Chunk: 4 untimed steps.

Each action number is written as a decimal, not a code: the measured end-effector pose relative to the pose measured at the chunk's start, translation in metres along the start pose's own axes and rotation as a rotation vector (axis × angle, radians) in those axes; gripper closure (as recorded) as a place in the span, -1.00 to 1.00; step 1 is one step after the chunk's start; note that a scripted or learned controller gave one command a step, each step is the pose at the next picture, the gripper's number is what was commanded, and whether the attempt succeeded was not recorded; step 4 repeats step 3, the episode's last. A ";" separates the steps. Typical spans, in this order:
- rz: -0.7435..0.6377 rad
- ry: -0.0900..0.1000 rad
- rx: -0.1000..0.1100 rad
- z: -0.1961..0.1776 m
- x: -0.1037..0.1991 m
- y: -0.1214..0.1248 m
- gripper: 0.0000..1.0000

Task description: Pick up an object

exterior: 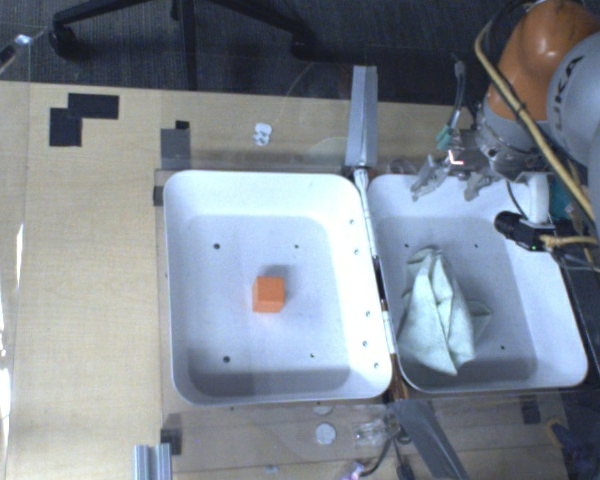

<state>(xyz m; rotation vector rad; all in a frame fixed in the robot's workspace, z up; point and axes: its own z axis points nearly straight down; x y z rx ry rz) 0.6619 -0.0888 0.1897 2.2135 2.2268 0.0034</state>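
Gripper (448,179) at upper right of frame, fingers spread and holding nothing, above the right bin (550,373); approach step, next a descent onto the crumpled cloth (435,313)

A small orange cube (269,294) sits flat near the middle of the left bin (195,368); a crumpled white cloth (435,314) lies in the right bin (540,368).
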 end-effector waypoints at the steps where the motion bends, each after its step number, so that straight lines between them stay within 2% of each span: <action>1: -0.209 -0.001 0.000 0.102 -0.002 0.008 -1.00; 2: -0.211 -0.004 -0.012 0.088 -0.002 0.011 1.00; 3: -0.117 -0.001 -0.004 -0.002 0.013 0.008 1.00; 4: -0.117 -0.001 -0.004 -0.002 0.013 0.008 1.00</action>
